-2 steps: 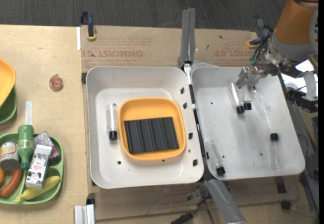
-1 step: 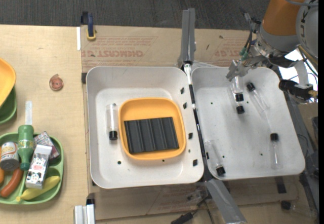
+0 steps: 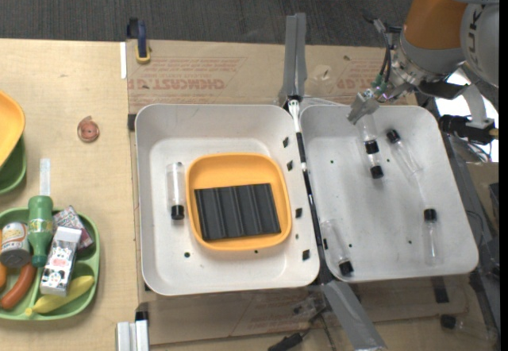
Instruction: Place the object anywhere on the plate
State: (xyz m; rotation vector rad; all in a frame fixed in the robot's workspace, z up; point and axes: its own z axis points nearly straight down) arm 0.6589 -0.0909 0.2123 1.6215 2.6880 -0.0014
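Plate: square orange plastic plate with dark ribbed insert, left white bin; you see no tube on it.
Object: clear black-capped tubes lie in right white bin.
Gripper: finger state cannot be told.
Progress: nothing placed yet.

Tool hangs at far edge of right bin, tip low over the rim; can't tell finger state. Just below the tool, clear tubes w/ black caps lie in that bin: one nearest, another just right of it, a loose cap beneath. Further from tool, tube near right wall and one at bin's near-left corner. Well left of tool, left bin holds orange plate w/ dark ridged block on it; tube just beside plate's far side.
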